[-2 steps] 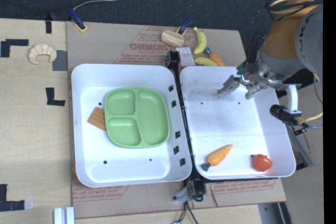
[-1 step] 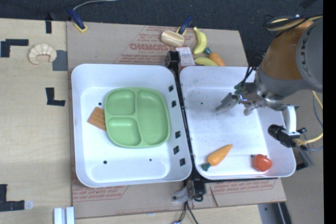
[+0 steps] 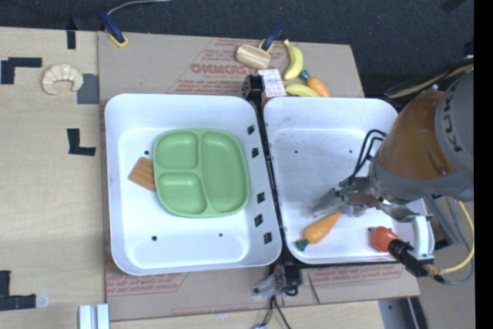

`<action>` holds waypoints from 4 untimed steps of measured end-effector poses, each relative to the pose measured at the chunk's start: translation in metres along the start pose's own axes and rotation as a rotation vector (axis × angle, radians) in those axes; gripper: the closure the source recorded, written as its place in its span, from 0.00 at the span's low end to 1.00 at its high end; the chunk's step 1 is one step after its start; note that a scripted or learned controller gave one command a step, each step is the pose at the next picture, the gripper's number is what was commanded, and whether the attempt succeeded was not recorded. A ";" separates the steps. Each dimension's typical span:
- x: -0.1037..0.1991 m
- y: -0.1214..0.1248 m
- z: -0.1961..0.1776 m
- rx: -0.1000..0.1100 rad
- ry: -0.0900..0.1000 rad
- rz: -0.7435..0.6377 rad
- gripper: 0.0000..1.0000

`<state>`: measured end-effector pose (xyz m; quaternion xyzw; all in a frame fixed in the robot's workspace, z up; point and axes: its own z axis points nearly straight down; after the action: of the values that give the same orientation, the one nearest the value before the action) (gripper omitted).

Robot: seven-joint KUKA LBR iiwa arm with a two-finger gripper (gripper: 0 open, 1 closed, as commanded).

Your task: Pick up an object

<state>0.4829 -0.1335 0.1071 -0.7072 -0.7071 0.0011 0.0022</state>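
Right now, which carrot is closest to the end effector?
The carrot lying in the right bin, just below the end effector. The other carrot sits outside the bins on the cardboard, beside the bananas, far from the arm.

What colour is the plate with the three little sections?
The divided plate is light green. It shows plainly in the camera view, lying in the left white bin.

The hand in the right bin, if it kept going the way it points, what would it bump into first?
Most likely bare bin floor: the hand points left, and the toy carrot lies just below that line. Depth is hard to judge, so it might graze the carrot.
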 end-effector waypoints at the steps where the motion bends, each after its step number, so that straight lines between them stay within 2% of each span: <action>1: 0.021 0.001 0.021 -0.006 -0.004 0.002 0.00; 2: -0.040 0.024 -0.069 -0.005 -0.003 0.001 0.00; 3: -0.080 0.069 -0.085 -0.004 -0.003 -0.001 0.00; 4: -0.030 0.071 -0.111 -0.005 -0.002 -0.002 0.00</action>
<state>0.5548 -0.1636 0.2174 -0.7064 -0.7078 -0.0002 -0.0001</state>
